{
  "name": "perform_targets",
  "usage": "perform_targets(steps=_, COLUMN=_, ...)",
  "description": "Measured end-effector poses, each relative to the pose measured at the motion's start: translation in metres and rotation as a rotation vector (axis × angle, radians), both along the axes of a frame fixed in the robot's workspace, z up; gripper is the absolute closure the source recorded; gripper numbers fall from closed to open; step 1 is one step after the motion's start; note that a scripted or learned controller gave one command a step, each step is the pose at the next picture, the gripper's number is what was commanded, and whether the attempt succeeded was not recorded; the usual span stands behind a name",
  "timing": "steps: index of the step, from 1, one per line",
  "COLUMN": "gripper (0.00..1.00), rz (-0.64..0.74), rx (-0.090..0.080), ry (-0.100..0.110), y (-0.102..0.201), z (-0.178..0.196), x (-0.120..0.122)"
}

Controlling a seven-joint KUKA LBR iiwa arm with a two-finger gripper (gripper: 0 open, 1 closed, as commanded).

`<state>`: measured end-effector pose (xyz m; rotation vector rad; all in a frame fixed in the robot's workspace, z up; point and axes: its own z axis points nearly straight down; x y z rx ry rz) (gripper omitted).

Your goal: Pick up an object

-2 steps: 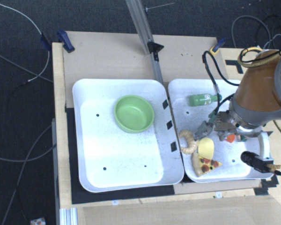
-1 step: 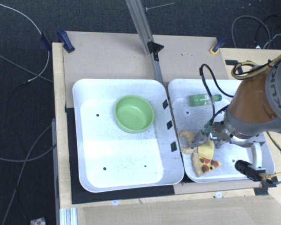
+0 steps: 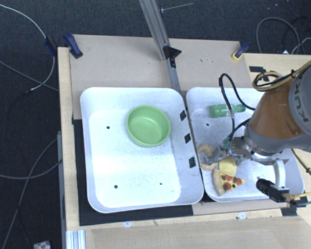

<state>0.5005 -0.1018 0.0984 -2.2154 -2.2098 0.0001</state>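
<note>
The grey arm [image 3: 280, 121] comes in from the right, its broad orange band over the right bin [image 3: 197, 100]; black letters on the grey casing above the band read "KU", and the rest of the word is cut off by the frame edge; no other writing can be read. The gripper [image 3: 229, 149] hangs low over the near half of the right bin; its tip is lost among metal parts and the things under it, so I cannot tell whether it is open or closed, and nothing can be seen held in it.

Just below the gripper lies a yellow wedge with red spots [image 3: 227, 179], like a toy pizza slice, near the bin's front wall; a small tan object [image 3: 207, 152] sits just left of the gripper, close to the bin's left wall; its shape is too blurred to name. A green bottle [image 3: 225, 109] lies on its side toward the far end of the same bin, apart from the gripper. A black cable [image 3: 224, 92] loops over that bin from the arm.

The left bin [image 3: 98, 185] holds a light green bowl [image 3: 149, 125], upright, in its far right part. Both bins rest side by side on the tan desk [image 3: 119, 61]; an aluminium rail [image 3: 151, 17] slants down toward the gap between them; a blue clamp [image 3: 72, 45] grips the far left corner of the desk.
</note>
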Motion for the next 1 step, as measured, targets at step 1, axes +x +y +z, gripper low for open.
perform_targets(steps=1, gripper=1.00, rz=0.000, rx=0.001, ry=0.002, y=0.0012, z=0.0081, x=-0.0012)
